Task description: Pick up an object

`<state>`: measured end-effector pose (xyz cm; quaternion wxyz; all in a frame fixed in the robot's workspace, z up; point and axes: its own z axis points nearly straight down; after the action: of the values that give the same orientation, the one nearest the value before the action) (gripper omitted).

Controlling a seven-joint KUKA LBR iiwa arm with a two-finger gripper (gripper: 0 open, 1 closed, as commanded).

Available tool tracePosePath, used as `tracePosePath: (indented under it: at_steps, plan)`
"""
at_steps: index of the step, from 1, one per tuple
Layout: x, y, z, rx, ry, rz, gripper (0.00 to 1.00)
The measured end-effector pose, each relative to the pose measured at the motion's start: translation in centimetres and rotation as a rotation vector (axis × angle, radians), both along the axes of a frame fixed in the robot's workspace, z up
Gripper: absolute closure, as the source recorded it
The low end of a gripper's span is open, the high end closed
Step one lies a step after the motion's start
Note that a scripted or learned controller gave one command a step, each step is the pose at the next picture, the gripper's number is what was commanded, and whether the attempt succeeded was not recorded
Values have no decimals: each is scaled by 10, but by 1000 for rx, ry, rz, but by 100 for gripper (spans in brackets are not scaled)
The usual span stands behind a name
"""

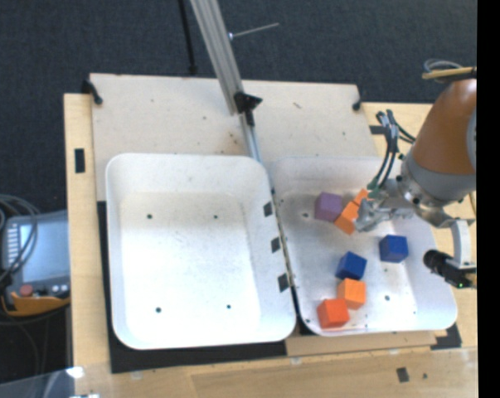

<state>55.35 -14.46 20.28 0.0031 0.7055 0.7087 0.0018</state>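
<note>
In the right bin (424, 305) lie several small blocks. A purple block (328, 206) sits at the upper left with an orange block (347, 217) touching its right side. My gripper (368, 215) is low in the bin, right against that orange block's right side, with the arm's orange band (449, 135) above it. Part of the orange block is hidden behind the gripper. One blue block (394, 248) lies just below the gripper, apart from it.
Lower in the right bin are a second blue block (351, 265), an orange block (352, 292) and a red-orange block (333, 313). The left bin (191, 247) is beside it. A slanted metal pole (220, 48) rises behind the bins.
</note>
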Motion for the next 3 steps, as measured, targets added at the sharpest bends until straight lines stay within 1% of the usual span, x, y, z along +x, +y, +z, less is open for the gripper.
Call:
tracePosePath:
  at_steps: [1, 2, 3]
  plan:
    - [1, -1, 21, 1, 2, 2, 100]
    - [-2, 53, 13, 2, 7, 2, 100]
    - [-3, 107, 28, 4, 3, 4, 100]
